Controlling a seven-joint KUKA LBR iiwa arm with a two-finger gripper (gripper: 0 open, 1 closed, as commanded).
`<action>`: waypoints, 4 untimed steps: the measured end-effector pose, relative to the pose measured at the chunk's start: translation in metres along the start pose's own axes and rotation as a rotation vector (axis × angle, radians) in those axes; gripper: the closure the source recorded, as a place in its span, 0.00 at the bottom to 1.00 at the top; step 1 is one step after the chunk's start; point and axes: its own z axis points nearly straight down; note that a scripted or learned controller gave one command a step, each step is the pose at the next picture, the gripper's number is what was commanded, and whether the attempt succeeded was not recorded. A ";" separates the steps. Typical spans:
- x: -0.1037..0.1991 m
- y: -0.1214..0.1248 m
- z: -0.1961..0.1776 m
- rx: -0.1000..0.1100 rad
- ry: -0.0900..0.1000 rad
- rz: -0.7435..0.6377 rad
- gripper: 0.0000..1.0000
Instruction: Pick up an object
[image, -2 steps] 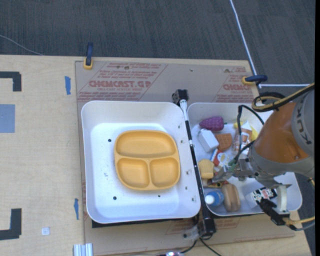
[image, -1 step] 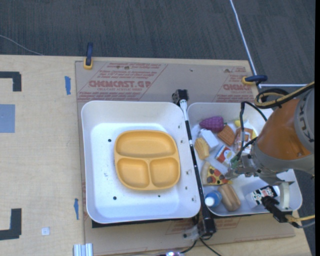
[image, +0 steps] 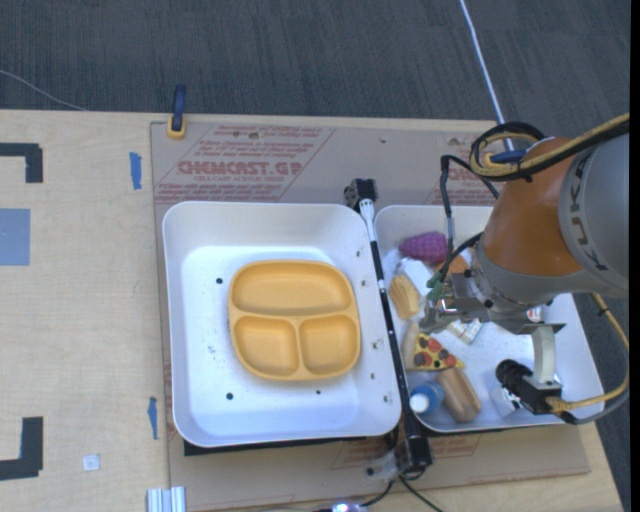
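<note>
the grey and orange arm (image: 545, 230) comes in from the right and bends down over the right bin (image: 578, 345), and its gripper (image: 441, 312) sits low in the left half of that bin, among the small toys that could be picked. whether the gripper is open or closed on anything cannot be told from here, since the wrist hides much of it. just left of it lies a tan bread roll (image: 405, 296), close to the bin's left wall. at the far side a purple lumpy toy (image: 424, 246) rests near the far left corner. on the near side of the gripper is a pizza slice (image: 432, 353), and nearer still a brown bun (image: 461, 394) with a blue-and-white piece (image: 423, 401) just beside it on the left. the left bin (image: 190, 335) holds a yellow plate (image: 295, 318) with three compartments, lying flat in its middle. both bins stand on a cardboard sheet (image: 240, 160) printed in red, on the pale bench (image: 70, 330).
</note>
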 end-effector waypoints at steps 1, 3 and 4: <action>-0.001 0.000 0.000 0.001 -0.001 0.000 0.00; -0.069 0.002 0.089 -0.006 -0.002 0.003 0.00; -0.072 -0.013 0.094 -0.021 -0.004 0.001 0.00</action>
